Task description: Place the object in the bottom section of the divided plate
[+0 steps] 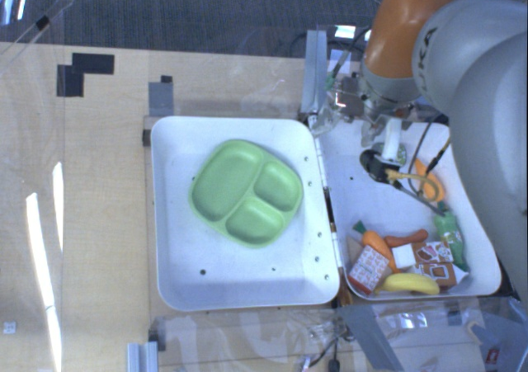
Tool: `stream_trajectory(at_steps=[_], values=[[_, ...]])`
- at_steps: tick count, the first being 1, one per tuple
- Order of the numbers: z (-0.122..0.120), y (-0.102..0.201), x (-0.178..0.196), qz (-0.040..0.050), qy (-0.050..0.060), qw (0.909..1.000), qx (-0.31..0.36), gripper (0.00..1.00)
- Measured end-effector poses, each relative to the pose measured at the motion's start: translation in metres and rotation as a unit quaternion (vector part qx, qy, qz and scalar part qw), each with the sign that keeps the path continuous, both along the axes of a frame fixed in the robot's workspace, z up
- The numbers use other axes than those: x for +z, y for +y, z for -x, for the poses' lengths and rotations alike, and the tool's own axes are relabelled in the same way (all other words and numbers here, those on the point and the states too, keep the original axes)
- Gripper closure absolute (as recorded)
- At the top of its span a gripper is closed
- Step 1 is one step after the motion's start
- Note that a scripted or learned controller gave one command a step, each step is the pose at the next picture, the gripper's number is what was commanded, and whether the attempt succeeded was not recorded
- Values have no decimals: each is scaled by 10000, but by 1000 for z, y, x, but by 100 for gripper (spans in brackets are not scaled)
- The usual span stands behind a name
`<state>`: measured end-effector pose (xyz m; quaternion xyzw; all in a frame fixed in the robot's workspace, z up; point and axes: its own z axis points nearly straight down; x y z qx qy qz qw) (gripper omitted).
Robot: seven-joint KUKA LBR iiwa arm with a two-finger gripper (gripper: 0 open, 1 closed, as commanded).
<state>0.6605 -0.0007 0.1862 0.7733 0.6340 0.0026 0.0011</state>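
Observation:
The green divided plate (247, 191) lies in the left white bin (173, 271); nothing sits in its three sections, and the section nearest the bin's front is the small one (257, 222). My gripper (386, 138) hangs over the far end of the right bin (487, 275), below the arm's orange band. The toy foods are heaped at that bin's near end: a banana (412, 283), a carrot (376, 241), a brown sausage (406, 239) and a red and white carton (371, 267). The gripper is well apart from them and from the plate.
A brown patterned box (434, 260), a green bottle (448, 227) and an orange piece (431, 186) lie along the right bin's right side. A raised rim (328, 205) divides the two bins. The big grey arm covers the right bin's far right.

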Motion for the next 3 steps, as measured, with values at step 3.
stream_trajectory(at_steps=[3], values=[[0,0,0,0,0,10000,0,0]])
